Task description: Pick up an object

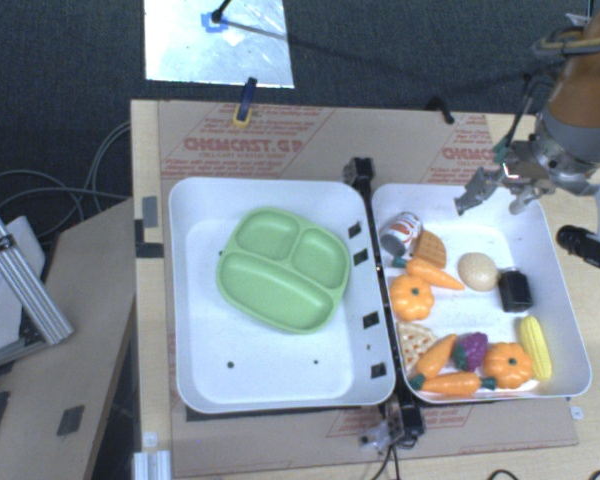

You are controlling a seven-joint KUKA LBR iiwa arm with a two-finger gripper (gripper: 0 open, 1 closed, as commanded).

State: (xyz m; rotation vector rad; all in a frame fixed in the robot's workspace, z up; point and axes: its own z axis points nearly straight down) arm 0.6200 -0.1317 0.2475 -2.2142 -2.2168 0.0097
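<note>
Plastic toy food crowds the right bin (565, 298): I see a small can (401, 232) at the upper left, a wedge of bread (431, 247) and a carrot (436, 273) just beside it, a pumpkin (412, 298), a beige egg-shaped piece (477, 271), a black block (515, 290), a corn cob (534, 346), a cracker (414, 341), a purple bunch of grapes (470, 349), a second pumpkin (507, 364) and two more carrots (446, 368) along the near edge. My hand (498, 194) hangs above the far rim of that bin, fingers spread apart and gripping nothing. Every item lies nearer the camera than the hand; the can and egg-shaped piece sit closest to it. Bare white floor shows in the far right part of the bin, between the hand and the black block. Items press close together along the near wall and the divider. In the left bin (200, 268) a green divided plate (283, 268) lies with open floor around it. Both bins rest on a cardboard sheet (310, 143) on the bench (590, 278), with dark carpet (60, 68) and a shiny panel (218, 26) beyond.
</note>
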